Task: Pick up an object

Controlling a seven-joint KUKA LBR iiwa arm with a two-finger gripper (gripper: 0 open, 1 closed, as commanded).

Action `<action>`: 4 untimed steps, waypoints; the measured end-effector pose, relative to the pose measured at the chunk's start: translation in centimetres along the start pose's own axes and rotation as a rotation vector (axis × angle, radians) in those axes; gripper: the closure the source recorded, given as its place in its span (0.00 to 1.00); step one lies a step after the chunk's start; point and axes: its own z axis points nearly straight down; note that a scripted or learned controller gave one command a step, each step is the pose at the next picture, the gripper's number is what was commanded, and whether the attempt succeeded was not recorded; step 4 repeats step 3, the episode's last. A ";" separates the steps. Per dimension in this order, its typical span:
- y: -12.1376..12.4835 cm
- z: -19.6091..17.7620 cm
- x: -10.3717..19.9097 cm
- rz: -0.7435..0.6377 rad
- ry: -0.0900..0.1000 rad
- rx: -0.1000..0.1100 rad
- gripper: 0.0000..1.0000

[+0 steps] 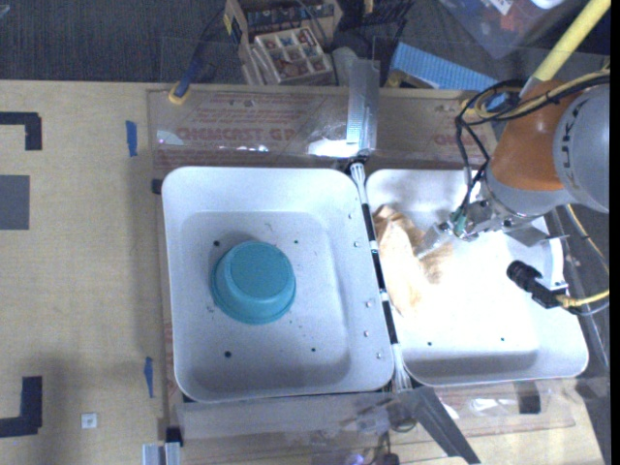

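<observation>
A teal bowl (254,280) lies upside down in the middle of the left bin (184,211). A tan, crumpled-looking object (402,264) lies along the left wall of the right bin (504,347). My gripper (448,235) hangs low over the upper right part of that tan object, at or very near its edge. The arm's orange band (523,158) and grey wrist come in from the right above the bin. Bright glare in the right bin blurs the gripper's tip.
A black cable end (528,279) and a yellow hose (586,301) hang by the right bin's right side. A metal divider rail (373,260) runs between the bins. Boxes and clutter sit beyond the far edge of the bench.
</observation>
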 end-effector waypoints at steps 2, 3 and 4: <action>7.2 -9.4 3.0 -0.205 0.004 0.009 1.00; 1.8 -12.2 3.4 -0.232 0.008 0.012 1.00; 1.8 -12.2 3.4 -0.232 0.008 0.012 1.00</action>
